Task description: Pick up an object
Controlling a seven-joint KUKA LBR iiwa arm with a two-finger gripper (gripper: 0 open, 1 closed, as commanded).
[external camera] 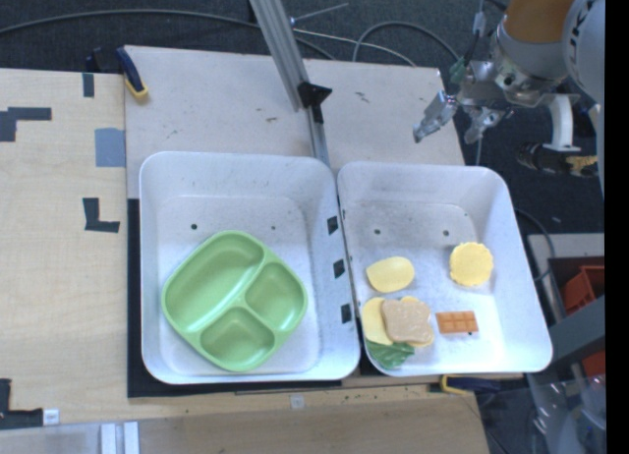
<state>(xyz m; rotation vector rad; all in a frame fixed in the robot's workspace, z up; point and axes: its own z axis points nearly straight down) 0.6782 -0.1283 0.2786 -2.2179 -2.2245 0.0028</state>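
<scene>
From the fixed overhead camera, the gripper [455,120] hangs above the far right corner of the bench, outside both bins, its two fingers spread apart with nothing between them. By that reading the pick has not begun: every candidate object lies untouched, and the approach, descent, grasp and lift all remain.

The right bin [511,208] holds the toy food, gathered toward its near edge and well apart from the gripper. A round yellow piece [472,263] with a scalloped rim sits alone nearest the right wall; a pale yellow oval [390,273] lies toward the bin's middle. A tan bread slice [407,320] rests on top of a yellow slab and a green leaf, forming a small stack. Just beside it lies a small orange wafer [456,322], flat and rectangular.

The left bin [157,179] carries a green divided plate [235,300] with three compartments.
</scene>
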